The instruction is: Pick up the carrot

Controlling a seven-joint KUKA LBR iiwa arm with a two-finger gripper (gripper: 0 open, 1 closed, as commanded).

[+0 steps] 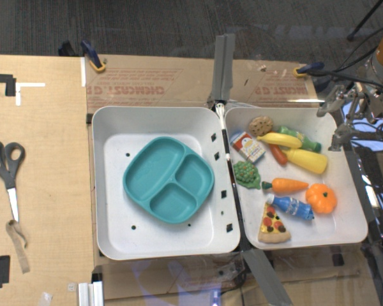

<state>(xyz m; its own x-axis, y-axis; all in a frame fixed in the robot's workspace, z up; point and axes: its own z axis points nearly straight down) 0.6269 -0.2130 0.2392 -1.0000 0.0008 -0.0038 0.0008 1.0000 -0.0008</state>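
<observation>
Orange carrot | right bin | beside pumpkin | untouched

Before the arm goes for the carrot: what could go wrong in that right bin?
1. The carrot lies close against the pumpkin and the blue bottle, so a finger may land on one of them or push it aside.
2. Its leafy end points toward the broccoli; a grasp placed too far that way could disturb it.
3. A smaller orange-red piece under the banana could be mistaken for the target.
</observation>
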